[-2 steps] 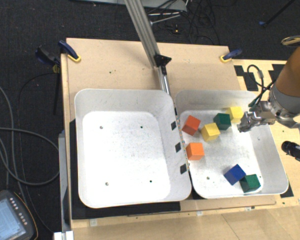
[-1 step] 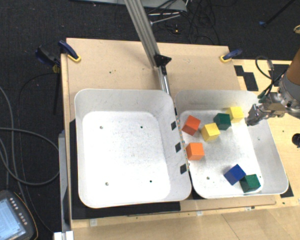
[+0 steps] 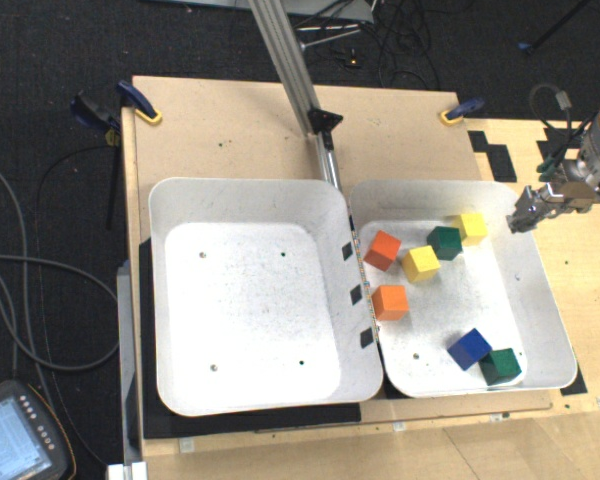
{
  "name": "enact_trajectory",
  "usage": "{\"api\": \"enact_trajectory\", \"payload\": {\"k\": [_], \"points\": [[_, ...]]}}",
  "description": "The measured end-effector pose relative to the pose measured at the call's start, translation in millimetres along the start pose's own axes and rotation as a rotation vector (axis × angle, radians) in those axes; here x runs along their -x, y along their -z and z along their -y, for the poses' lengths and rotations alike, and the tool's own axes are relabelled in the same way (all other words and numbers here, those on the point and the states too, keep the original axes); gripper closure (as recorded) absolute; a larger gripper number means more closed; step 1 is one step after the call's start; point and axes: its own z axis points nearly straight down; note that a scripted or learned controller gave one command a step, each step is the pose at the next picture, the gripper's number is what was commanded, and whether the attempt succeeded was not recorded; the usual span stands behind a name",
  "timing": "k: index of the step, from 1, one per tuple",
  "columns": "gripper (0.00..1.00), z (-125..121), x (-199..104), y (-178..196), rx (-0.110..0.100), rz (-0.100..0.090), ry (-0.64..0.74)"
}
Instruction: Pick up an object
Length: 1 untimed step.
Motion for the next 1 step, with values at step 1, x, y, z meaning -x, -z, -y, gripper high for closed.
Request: {"api": "enact_trajectory", "payload": {"k": [1], "points": [[1.0, -15.1, -58.0, -14.3, -0.008, -0.005, 0.005]]}}
